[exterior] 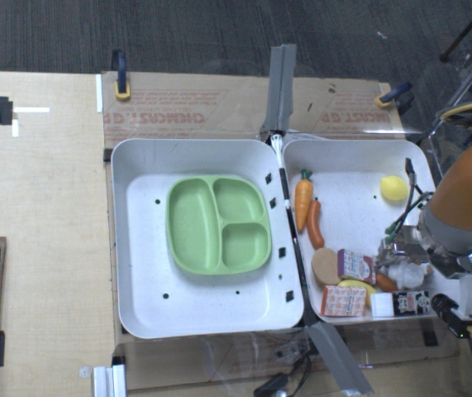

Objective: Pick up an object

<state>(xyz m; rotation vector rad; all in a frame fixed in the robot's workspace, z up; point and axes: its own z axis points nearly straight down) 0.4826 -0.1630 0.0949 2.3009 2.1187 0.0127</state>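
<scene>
Two bins: green divided plate [218,224] lies in left bin [128,246].
Objects: carrot [302,198], sausage [314,224], lemon [393,188], small packets [345,300] in right bin [347,160].
Gripper [399,255]: low above packets (grip state: cannot tell).

A: Where is the arm?

B: It comes in from the right edge, with its orange band [471,190] bulking large just up and to the right of the pincer [401,259].

A: And the wrist?

B: Grey, directly below the band, angled down and leftward to the pincer, which sits low.

A: Are the pincer's tips apart or together?

B: Too cluttered and small there to tell.
</scene>
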